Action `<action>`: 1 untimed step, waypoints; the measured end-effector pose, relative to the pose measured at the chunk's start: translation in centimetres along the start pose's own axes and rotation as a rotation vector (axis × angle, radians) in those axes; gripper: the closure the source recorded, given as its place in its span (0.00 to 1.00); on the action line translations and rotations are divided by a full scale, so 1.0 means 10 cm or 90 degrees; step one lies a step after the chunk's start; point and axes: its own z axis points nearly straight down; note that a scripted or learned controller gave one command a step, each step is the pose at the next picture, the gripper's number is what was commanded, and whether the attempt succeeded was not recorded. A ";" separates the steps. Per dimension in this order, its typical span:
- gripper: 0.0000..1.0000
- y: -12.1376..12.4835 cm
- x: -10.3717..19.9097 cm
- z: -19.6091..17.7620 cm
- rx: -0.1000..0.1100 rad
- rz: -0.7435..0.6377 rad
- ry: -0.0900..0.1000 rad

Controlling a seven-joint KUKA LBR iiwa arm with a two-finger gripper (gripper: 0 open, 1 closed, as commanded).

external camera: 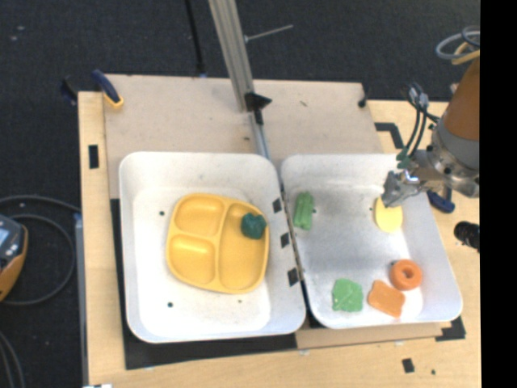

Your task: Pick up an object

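Camera view. We take the right bin (428,293) as our landmark. The arm (462,128) comes in over its far right rim, and the tool (393,191) hangs low inside it, right above a pale yellow disc (389,217), near or touching the disc's top edge. We cannot tell the tool's state at this resolution.

Other pieces in the right bin: a green strip (303,211) by its left wall, a green block (347,295) at its near edge, an orange wedge (386,298) just beside that, and an orange ring (406,274) toward the near right corner.

To the left of the right bin sits the left bin (145,297), carrying a yellow divided plate (214,245) with a dark green lump (254,225) on its right compartment.

We judge the disc is the target. It lies flat and thin, so a good grasp needs the tool centred over it, low to the bin floor, closing across its width, then a straight lift.
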 end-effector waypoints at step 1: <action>1.00 0.15 0.55 -0.04 0.003 -0.002 0.002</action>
